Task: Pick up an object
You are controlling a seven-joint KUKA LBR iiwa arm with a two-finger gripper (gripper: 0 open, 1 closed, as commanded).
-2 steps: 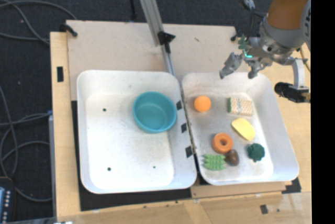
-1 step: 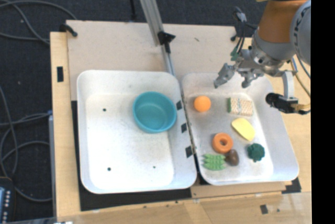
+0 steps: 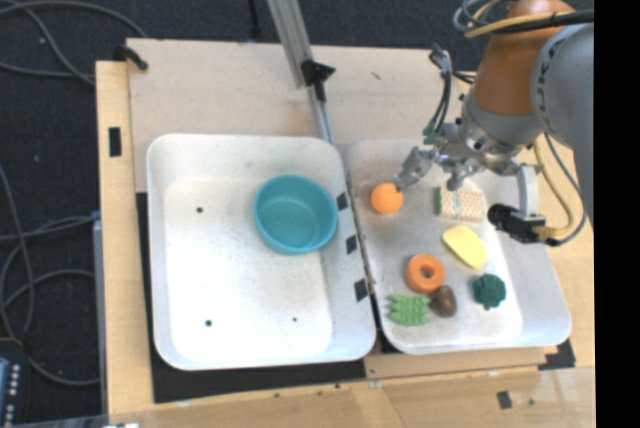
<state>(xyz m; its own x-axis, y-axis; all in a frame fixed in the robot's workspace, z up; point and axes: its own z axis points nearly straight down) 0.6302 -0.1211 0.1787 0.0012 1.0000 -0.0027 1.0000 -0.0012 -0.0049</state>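
Even, fairly bright light falls from above, and shadows are soft and short. The white bins (image 3: 200, 336) look slightly washed out. The picture is somewhat grainy and soft, with fine detail smeared.

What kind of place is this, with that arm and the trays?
Probably a robotics lab test bench: a robot arm reaches over two white bins, toy food like an orange ball lies inside, and cables trail across the floor.
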